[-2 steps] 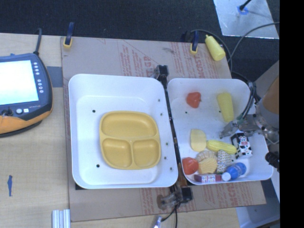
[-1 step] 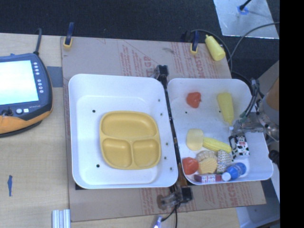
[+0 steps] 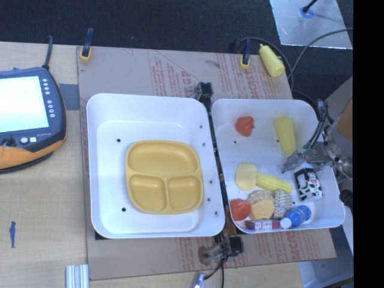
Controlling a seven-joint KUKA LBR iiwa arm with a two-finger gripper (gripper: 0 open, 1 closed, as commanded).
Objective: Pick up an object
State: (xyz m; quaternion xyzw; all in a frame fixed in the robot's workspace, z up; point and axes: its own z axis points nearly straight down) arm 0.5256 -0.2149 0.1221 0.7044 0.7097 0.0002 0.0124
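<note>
End effector (image 3: 298, 159) low at right, tilted leftward; fingers seemingly spread.

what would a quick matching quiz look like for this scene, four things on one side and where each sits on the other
Things:
1. yellow tray
2. corn
3. tablet
4. cow-print item

Places:
A. on the bench, left of both bins
B. in the left bin
C. right bin, near its right wall, just below the claw
D. middle of the right bin, beside a pale round piece

Pairs: 1-B, 2-D, 3-A, 4-C
</note>
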